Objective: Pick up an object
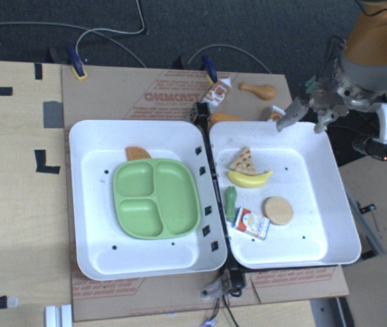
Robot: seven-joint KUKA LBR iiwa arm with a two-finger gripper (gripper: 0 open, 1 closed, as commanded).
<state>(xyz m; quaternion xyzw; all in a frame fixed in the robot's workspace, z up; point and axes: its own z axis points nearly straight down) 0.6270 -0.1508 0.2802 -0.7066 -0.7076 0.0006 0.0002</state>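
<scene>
Here the bench carries two white bins side by side. The left bin point(88, 182) holds a green divided plate point(157, 199), with a small orange-brown piece point(137, 153) peeking out just behind its far edge. The right bin point(330, 203) holds a cluster of small things: a pizza slice point(242, 160) lies touching a yellow banana point(250, 178) just in front of it; a green pickle-shaped piece point(230, 203) lies along the bin's left wall; a small red and white packet point(251, 223) sits beside it; and a round tan cookie point(278, 210) rests just right of the packet. Behind the bins, on the brown cardboard point(159, 97), lie a tan drumstick-shaped toy point(257, 89) and a small printed wrapper point(215, 92).

The gripper point(307, 118) hangs at the far right corner of the right bin, above its rim, its two fingers spread apart with nothing between them. The pizza slice and banana lie nearest to it, down and to the left, well apart from the fingertips; the cookie lies farther toward the near side. Nothing stands between the gripper and these items.
</scene>
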